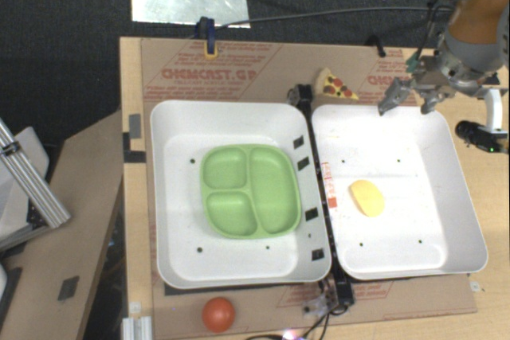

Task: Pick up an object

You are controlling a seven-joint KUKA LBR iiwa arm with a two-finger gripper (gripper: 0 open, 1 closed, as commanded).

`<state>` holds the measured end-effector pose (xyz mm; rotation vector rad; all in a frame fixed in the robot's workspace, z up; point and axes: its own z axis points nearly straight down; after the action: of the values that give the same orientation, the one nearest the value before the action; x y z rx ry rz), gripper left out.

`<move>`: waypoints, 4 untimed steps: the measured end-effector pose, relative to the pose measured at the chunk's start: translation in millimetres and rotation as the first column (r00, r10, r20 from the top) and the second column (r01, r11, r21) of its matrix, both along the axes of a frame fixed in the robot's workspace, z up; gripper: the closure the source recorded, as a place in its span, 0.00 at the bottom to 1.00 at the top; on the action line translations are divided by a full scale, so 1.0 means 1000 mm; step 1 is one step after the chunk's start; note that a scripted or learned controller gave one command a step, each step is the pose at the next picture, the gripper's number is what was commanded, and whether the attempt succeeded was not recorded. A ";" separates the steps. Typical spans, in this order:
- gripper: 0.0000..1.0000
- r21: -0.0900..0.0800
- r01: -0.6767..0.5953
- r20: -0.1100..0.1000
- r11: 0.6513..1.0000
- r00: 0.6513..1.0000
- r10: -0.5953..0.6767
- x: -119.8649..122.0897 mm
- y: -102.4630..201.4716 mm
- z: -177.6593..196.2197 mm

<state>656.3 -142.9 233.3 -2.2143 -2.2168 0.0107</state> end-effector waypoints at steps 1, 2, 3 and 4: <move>0.00 -0.002 -0.002 0.012 1.000 1.000 0.002 0.002 0.000 0.008; 0.00 -0.001 -0.001 0.011 1.000 1.000 0.001 -0.002 0.003 -0.034; 0.00 -0.002 0.000 0.011 1.000 1.000 0.000 0.005 -0.003 -0.090; 0.00 -0.001 -0.002 0.010 1.000 1.000 0.002 0.006 -0.002 -0.142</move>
<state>661.9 -144.9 91.4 -2.2175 -2.2249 0.0010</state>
